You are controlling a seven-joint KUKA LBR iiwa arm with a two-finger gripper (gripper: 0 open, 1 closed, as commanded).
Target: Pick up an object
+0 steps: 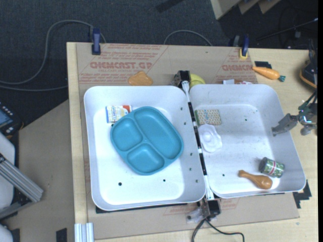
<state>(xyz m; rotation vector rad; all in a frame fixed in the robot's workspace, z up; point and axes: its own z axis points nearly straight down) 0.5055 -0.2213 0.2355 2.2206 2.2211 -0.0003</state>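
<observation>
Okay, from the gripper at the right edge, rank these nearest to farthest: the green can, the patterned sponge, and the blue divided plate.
Measured from the gripper at the right bin's right rim:
1. Green can, lower right corner of the right bin.
2. Patterned sponge, upper left of the right bin, by the divider.
3. Blue divided plate, in the left bin.

Arm (309, 116) cut off at right edge; card (117, 113) half under tray (146, 139)

**Lighting and image quality**

Even, fairly bright overhead light. White bins (101, 150) close to overexposed, surface detail washed out. Shadows soft and short, under the blue tray (146, 140). Dark floor (30, 14) underexposed. Overall mild softness; right edge blurred.
</observation>
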